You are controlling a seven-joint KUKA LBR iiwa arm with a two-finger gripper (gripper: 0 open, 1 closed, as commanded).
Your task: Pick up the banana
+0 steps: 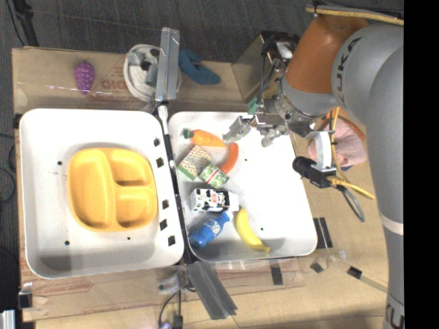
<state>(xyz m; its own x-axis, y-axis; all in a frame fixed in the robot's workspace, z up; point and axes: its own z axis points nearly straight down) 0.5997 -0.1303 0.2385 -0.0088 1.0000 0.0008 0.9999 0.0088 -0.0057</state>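
Curved yellow banana [251, 230] lies unheld in right white bin [295, 204]. Fingers [255, 130] spread open, empty; banana well apart, at 6 o'clock.

This looks like a robotics lab: a grey-and-orange industrial arm [357, 67] leans over a cardboard-covered desk [41, 67] where two white bins [41, 136] are taped down, cables [350, 187] trail beside them, and toy food [209, 139] serves as test props.

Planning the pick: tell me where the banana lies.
The banana lies in the right bin, near its front edge, just right of the blue bottle and below the milk carton.
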